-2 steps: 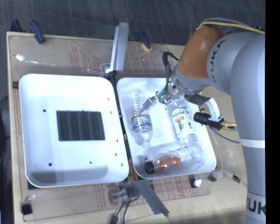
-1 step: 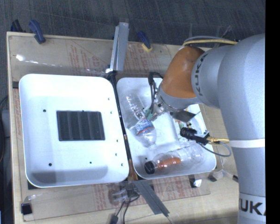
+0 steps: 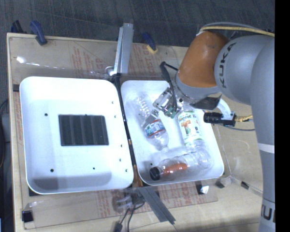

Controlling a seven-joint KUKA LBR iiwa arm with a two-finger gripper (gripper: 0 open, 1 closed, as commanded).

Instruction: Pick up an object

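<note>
Our gripper (image 3: 165, 105) hangs low in the right bin (image 3: 215, 149); whether it is spread or pinched we cannot tell; the clear bottle (image 3: 152, 122) lies just below-left of it, long axis slanting down-right; we judge it the likeliest pick.

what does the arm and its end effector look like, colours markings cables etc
The arm is thick, rounded and grey, with a glossy orange band above the wrist and dark KUKA lettering on the grey shell. A thin yellow cable runs over its top. The end effector is small and metallic, silver and dark, with a black fitting tipped in red beside it.
</note>
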